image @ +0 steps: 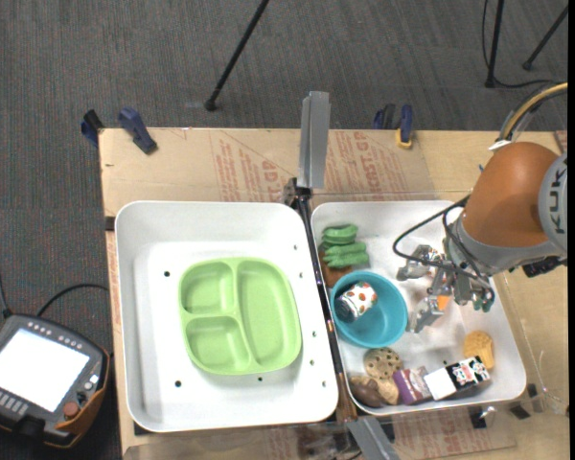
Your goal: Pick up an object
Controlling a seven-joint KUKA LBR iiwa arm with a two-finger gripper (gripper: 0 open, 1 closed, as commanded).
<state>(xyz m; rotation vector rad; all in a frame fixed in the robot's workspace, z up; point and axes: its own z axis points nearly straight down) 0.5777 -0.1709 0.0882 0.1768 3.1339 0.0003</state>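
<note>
Sitting on the tabletop point(201, 161) are 2 white bins. Left bin point(144, 257) has 1 green tray point(240, 314) w/ 3 parts. Right bin point(513, 362) has lots of small stuff: 1 blue bowl point(388, 319) w/ 1 white cup point(356, 300) lying inside it (cup has red & orange spots), 1 green toy veg pile point(342, 247) at the back-left, 1 choc-chip cookie point(381, 361) in front of the bowl, 1 brown lump point(369, 389) near the front edge, 1 purple thing point(414, 384) beside it, 1 black & white box point(460, 375), and 1 tan cracker point(479, 347). End effector point(439, 303) is low in the right bin, just right of the bowl. Fingers look a bit apart, nothing seen between them. Orange band of the arm point(508, 199) is above it. 1 screen pad point(34, 372) lies on the floor, left.
</note>
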